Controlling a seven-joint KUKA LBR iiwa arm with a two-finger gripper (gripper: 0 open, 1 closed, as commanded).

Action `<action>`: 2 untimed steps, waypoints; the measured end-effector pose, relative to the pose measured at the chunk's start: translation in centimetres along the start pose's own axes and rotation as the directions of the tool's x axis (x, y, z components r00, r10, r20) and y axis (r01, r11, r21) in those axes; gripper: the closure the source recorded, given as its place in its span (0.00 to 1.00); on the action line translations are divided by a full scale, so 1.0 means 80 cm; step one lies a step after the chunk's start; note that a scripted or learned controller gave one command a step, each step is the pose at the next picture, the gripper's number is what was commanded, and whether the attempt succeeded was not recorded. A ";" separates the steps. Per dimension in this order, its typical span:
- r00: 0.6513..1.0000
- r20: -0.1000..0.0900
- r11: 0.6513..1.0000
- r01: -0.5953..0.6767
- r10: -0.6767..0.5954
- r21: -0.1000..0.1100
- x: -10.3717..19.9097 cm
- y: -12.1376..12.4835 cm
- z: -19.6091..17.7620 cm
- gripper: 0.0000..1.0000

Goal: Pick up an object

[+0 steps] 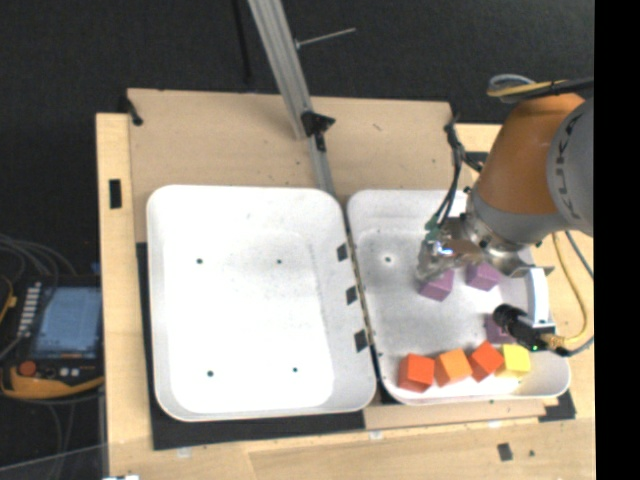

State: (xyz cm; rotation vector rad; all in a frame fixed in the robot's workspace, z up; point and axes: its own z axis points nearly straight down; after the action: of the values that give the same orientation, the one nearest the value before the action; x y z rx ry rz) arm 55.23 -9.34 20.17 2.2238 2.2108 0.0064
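Note:
My gripper [437, 261] hangs over the middle of the right bin [388, 220], directly above a purple block [436, 287] and very close to it or touching it. A second purple block [484, 277] lies just to the right, partly under the wrist. Along the bin's front edge sits a row of blocks: orange-red [416, 372], orange [453, 366], red [487, 359] and yellow [517, 358]. A bit of another purple thing [496, 325] shows near the right wall.
The left bin [160, 213] lies beside the right one, joined by dark clips at the shared wall. A slanted metal rail [285, 58] comes down from the top to the bins' back edge. A small screen device [62, 325] sits off the bench at the left.

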 end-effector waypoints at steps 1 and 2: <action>1.000 0.000 1.000 0.008 -0.008 0.000 -0.002 0.003 -0.058 1.00; 1.000 -0.003 1.000 0.014 -0.014 0.005 0.071 0.013 -0.065 1.00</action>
State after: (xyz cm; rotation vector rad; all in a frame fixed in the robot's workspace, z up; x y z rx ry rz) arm 56.25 -3.63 25.39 2.2120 2.2300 0.0043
